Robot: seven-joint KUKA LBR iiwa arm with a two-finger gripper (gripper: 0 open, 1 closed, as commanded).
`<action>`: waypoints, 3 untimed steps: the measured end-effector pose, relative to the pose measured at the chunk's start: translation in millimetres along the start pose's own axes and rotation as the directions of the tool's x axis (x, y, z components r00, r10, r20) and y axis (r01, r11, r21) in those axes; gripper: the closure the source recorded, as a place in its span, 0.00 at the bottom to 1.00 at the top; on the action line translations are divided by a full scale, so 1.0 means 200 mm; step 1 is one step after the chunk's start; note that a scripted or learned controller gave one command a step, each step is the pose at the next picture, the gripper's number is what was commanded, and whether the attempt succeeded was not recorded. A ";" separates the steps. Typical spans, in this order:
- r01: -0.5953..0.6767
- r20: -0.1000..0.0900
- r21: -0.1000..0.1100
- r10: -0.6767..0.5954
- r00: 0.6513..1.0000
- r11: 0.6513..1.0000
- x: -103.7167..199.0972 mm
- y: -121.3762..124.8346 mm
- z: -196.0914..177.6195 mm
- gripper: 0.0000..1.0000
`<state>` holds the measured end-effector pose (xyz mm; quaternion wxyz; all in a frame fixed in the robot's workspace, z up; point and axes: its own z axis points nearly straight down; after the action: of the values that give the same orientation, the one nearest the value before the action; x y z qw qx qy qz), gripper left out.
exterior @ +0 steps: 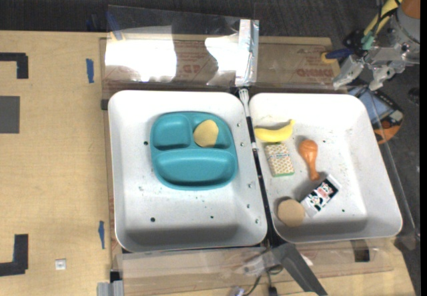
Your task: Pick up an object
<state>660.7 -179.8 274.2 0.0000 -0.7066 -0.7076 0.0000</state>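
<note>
Fingers [345, 79] spread beyond the bin [365, 107]; banana [274, 132] lies left-to-right

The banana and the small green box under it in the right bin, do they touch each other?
Cannot tell. In the camera view the banana sits right above the box, edges meeting with no clear gap, yet contact is not plain.

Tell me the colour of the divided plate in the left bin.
The divided plate is teal blue, seen clearly in the camera view.
</note>
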 end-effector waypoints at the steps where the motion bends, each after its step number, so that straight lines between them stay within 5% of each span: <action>1: 0.139 0.002 -0.006 -0.139 0.990 0.990 0.12 -0.01 0.88 0.00; 2: 0.071 0.001 -0.003 -0.071 0.997 0.997 0.17 -0.33 0.94 0.00; 3: 0.071 0.004 -0.011 -0.071 0.997 0.997 0.17 -0.31 0.87 1.00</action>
<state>597.9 -146.1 99.5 -0.0052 -0.6811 -0.7321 -0.0029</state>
